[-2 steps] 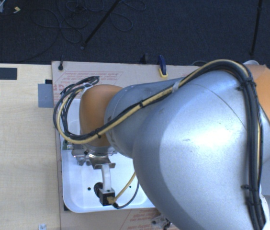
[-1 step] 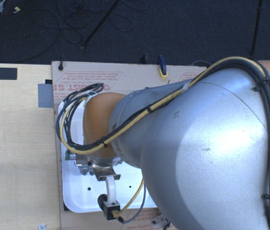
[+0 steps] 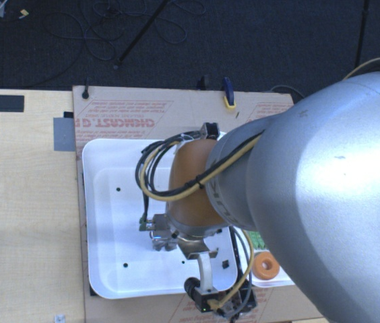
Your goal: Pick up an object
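- Grey arm (image 3: 311, 180) takes up the right of my view, reaching in over a white bin (image 3: 109, 173). Its orange band (image 3: 190, 187) sits just above the wrist.
- The gripper (image 3: 163, 237) hangs low over the middle of that bin, somewhat toward the near rim.
- From this angle the wrist covers its tip, so I cannot tell whether it is wide or narrow.
- An orange ring (image 3: 266, 266) lies flat on white bin floor by the near rim. It is right of the gripper and apart from it, just beside the arm's grey shell.
- A green thing (image 3: 255, 238) peeks out just behind the ring, mostly hidden under the arm; I cannot make out what it is.
- The arm covers the divide between the bins, so I cannot tell whether the ring and the green thing share the gripper's bin or lie in the one next to it.
- A few small dark dots (image 3: 118, 190) mark the white floor left of the gripper.
- Brown cardboard (image 3: 122, 116) with red print lies under the bin, and a blue clip (image 3: 228, 94) sits on its far edge.
- Pale wooden bench (image 3: 21, 214) spreads to the left, with dark patches (image 3: 1, 110) near its far edge.
- Beyond the bench I see dark carpet (image 3: 277, 39) strewn with loose cords (image 3: 143, 19).
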`<action>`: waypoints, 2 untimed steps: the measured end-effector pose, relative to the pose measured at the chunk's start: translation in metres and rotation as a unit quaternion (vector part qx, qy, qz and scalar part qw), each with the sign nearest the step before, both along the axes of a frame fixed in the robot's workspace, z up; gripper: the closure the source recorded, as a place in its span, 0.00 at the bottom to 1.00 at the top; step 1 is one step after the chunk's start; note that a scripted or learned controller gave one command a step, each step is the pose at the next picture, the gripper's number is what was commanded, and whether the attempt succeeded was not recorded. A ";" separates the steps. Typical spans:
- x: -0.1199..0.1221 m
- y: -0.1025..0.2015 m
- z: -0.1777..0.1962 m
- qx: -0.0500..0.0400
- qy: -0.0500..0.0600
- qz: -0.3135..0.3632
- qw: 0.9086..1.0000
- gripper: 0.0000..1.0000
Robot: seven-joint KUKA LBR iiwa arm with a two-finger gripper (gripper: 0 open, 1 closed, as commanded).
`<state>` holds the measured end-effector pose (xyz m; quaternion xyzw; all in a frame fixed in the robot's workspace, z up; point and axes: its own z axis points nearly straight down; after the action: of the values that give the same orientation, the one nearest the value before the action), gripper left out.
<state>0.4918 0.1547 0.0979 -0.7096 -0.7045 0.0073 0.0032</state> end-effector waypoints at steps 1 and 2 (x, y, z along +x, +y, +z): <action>0.012 0.007 -0.013 0.002 -0.001 0.002 1.000 1.00; 0.062 0.069 0.067 0.004 -0.008 0.006 1.000 1.00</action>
<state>0.5535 0.2237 0.1649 -0.7053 -0.7089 -0.0010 0.0000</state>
